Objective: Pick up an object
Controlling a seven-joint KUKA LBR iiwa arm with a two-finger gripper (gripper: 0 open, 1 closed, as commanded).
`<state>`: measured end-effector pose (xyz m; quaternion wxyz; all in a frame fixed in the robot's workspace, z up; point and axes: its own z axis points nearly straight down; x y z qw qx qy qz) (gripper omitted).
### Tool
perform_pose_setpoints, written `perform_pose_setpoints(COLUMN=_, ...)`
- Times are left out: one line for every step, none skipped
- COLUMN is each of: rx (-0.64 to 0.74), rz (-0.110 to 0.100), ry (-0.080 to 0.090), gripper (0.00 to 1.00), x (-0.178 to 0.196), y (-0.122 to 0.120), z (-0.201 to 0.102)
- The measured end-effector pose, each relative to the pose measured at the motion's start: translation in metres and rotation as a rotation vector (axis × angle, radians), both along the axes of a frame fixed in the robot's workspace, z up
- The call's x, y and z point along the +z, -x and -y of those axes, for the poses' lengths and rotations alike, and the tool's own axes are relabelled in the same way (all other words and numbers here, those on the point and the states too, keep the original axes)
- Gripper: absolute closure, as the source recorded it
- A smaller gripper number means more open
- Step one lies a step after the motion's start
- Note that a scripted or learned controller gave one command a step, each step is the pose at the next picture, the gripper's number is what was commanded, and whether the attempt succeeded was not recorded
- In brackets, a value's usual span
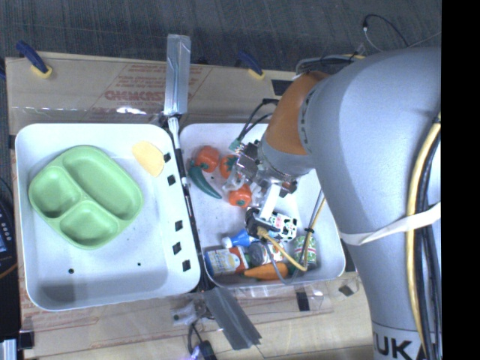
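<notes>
Your gripper is hanging over the right bin, near an orange toy. Honestly can't tell its grip state.

robot lab | white bins | clamps | carpet floor

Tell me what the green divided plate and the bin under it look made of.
Green divided plate: likely moulded plastic, matte with a soft sheen, rounded compartment walls in one uniform colour. Left bin: probably rigid white plastic, smooth and slightly glossy, with rounded corners; the material can't be confirmed.

Bulky grey arm with orange band, black cables, "KUKA" lettering.
</notes>
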<state>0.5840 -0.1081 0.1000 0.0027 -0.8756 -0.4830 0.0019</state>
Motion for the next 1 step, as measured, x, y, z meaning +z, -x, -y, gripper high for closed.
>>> perform_pose_setpoints(rx=0.249, rz=0.003, ry=0.000, gripper=1.00, x=0.0915, y=0.0070, z=-0.1108)
